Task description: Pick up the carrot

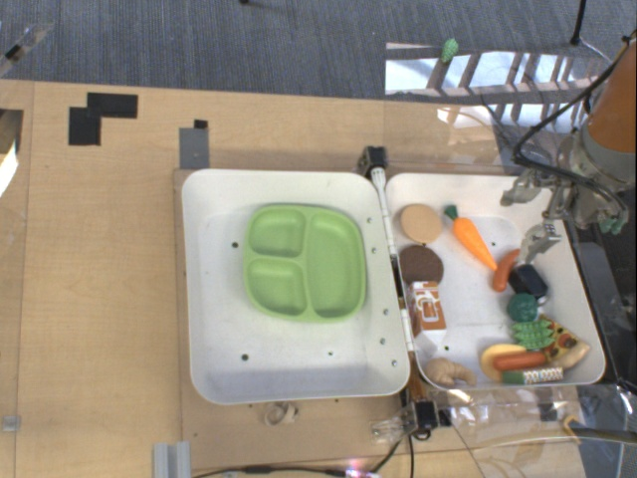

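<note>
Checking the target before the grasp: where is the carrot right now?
The carrot lies in the right bin, upper middle, between the tan disc and the gripper.

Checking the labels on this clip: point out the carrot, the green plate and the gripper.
carrot (474,243): camera view, middle of its orange body.
green plate (303,263): camera view, ridge between its compartments.
gripper (538,237): camera view, between its fingertips.

My tool (538,235) looks like bare grey metal above the smooth, glossy orange plastic carrot (474,242), while both bins (214,366) are matt white plastic, the green divided plate (304,262) is smooth plastic, and my worktop (90,297) is pale matt wood.
</note>
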